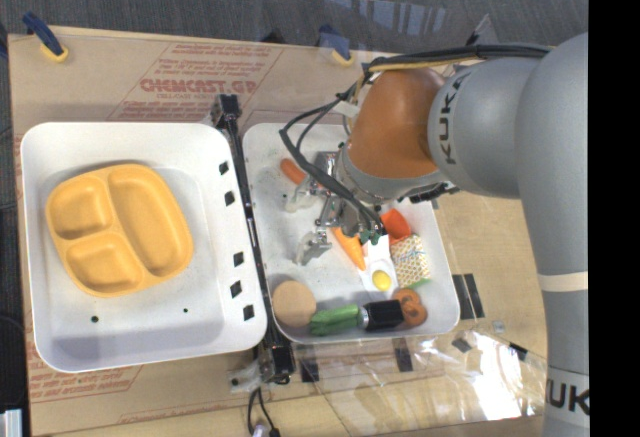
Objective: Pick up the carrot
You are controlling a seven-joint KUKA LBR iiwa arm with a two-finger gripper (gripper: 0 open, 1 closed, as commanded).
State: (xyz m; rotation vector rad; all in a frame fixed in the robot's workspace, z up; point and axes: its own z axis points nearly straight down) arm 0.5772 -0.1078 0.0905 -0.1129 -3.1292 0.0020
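Camera view: hovered over the right bin (262,225), the gripper (325,230) — fingers (313,250) apparently spread and empty. Lay just beside them, the carrot (350,248), tight against a fried-egg toy (381,277) and a waffle-like piece (410,260) (little room there). Risked, by judgement: pinching a neighbour too, or nudging the carrot away — caused by that crowding.

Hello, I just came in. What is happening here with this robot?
A grey KUKA arm reaches from the right into the right bin, which holds toy foods. Its gripper is low in the bin, right beside the carrot, which still lies on the bin floor. I cannot tell if it has hold of it. The left bin holds a yellow divided tray.
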